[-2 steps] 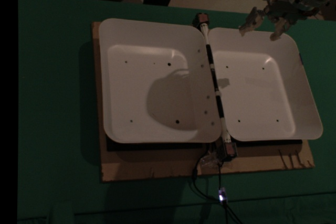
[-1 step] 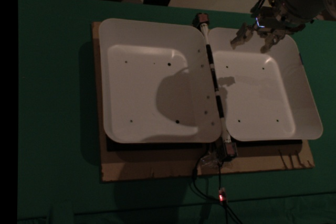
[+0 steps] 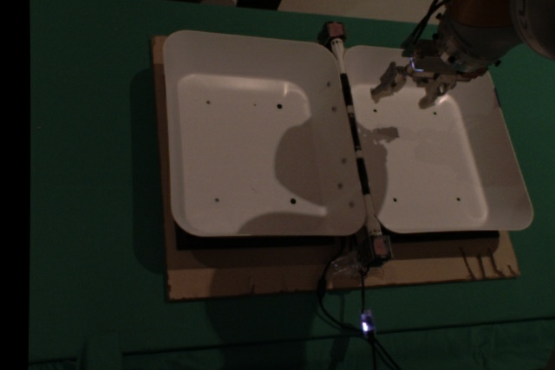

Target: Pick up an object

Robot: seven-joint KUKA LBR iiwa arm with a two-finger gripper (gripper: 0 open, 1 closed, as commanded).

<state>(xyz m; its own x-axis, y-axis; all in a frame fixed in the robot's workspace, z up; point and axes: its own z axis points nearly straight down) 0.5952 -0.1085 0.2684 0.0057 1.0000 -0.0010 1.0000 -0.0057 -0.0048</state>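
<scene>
dim light makes this hard to read. end effector [image 3: 409, 86] hangs over the far part of the right bin [image 3: 486, 204], fingers spread wide with nothing between them. a pale small scrap [image 3: 384, 133], possibly the thing to pick, lies on that bin's floor near the divider rod [image 3: 355, 143], nearer the camera than the fingers. left bin [image 3: 199, 56] shows just dark specks. good practice: centre the fingers over the scrap, straddle it, drop straight to the floor, close before lifting, and stay off the rod.
</scene>
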